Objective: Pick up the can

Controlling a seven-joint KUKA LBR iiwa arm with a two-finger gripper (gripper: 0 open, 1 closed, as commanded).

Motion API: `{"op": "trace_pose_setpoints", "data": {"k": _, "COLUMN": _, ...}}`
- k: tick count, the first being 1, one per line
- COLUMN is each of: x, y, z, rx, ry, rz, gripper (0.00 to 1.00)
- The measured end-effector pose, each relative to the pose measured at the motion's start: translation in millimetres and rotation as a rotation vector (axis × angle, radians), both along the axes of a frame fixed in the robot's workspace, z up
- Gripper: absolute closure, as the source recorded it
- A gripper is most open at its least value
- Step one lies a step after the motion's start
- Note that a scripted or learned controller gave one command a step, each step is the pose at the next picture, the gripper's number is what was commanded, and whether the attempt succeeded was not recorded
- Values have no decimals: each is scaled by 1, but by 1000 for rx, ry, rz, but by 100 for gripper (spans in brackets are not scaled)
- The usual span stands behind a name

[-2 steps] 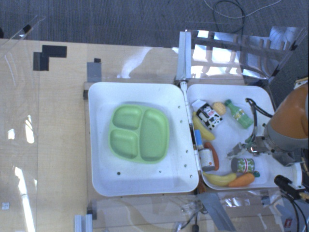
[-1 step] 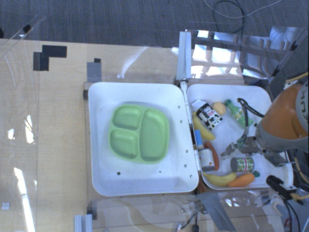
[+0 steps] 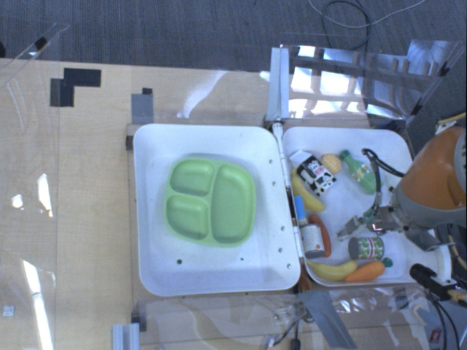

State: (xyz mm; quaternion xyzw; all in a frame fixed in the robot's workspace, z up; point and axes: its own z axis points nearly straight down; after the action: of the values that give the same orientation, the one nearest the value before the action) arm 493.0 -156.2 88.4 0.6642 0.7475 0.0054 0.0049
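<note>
The can (image 3: 366, 248), short, with a green label and a silver end, lies on its side in the right bin (image 3: 398, 146), near that bin's front right. My gripper (image 3: 363, 229) hangs just behind and above the can. Its two metal fingers are spread open, one tip toward the left and the other over the can's top edge, with nothing between them. The grey arm with its orange band (image 3: 438, 177) comes in from the right and hides the bin's right wall.
Around the can are a banana (image 3: 332, 270) and a carrot (image 3: 366, 271) in front, and a small white cylinder (image 3: 314, 238) to the left. Further back lie another banana (image 3: 300, 190), a black-and-white toy (image 3: 316, 175) and a green bottle (image 3: 358, 168). A green divided plate (image 3: 211, 201) sits in the left bin (image 3: 157, 268).
</note>
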Motion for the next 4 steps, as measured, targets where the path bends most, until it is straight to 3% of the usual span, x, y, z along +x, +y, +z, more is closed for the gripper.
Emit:
{"op": "trace_pose_setpoints", "data": {"k": 2, "x": 0, "y": -4, "z": 0, "rx": 0, "ry": 0, "rz": 12, "gripper": 0}}
{"op": "trace_pose_setpoints", "data": {"k": 3, "x": 0, "y": -1, "z": 0, "rx": -7, "ry": -4, "rz": 68, "gripper": 0}}
{"op": "trace_pose_setpoints", "data": {"k": 4, "x": 0, "y": -6, "z": 0, "rx": -2, "ry": -1, "rz": 69, "gripper": 0}}
